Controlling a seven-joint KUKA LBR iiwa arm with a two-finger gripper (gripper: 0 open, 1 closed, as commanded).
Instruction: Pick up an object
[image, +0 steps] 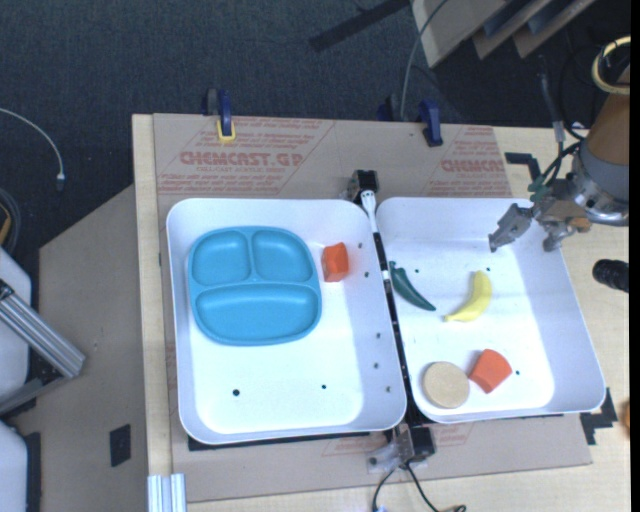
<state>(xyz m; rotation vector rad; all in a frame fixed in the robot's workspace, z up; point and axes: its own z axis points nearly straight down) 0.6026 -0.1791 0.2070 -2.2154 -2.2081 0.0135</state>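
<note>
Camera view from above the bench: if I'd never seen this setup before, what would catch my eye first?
Probably the big blue divided plate filling much of the left bin, with a small orange block beside it. Next, the right bin with its scatter of toy food: a yellow banana, a green pepper, a tan round disc and an orange-red piece. The gripper hovers over that bin's far right corner.

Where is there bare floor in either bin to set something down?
Left bin: the whole strip below the blue tray and orange block. Right bin: the top strip near the gripper. Crowded: its lower middle, around the banana, disc, red block and pepper.
</note>
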